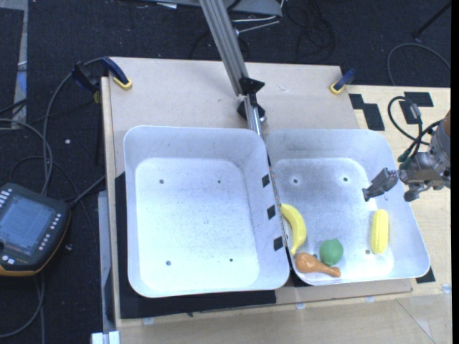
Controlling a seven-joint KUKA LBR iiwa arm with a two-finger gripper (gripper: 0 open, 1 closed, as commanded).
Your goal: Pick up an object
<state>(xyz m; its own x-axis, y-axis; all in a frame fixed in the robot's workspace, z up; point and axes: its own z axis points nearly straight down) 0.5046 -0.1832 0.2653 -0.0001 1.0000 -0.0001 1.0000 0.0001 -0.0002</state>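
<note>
Camera view: tool [393, 185], grip state unclear, seemingly carries nothing; corn cob [379, 231] just below remains unpicked.

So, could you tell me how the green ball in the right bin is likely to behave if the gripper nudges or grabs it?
The green ball looks round and smooth, so a nudge would probably send it rolling. It sits close to the orange piece, which may stop it on that side. Its curved surface could slip from the gripper unless gripped across its middle.

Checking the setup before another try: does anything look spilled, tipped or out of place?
Nothing stands out. The banana, green ball, orange drumstick toy and yellow corn all lie inside the right bin. The gripper sits above the corn.
</note>
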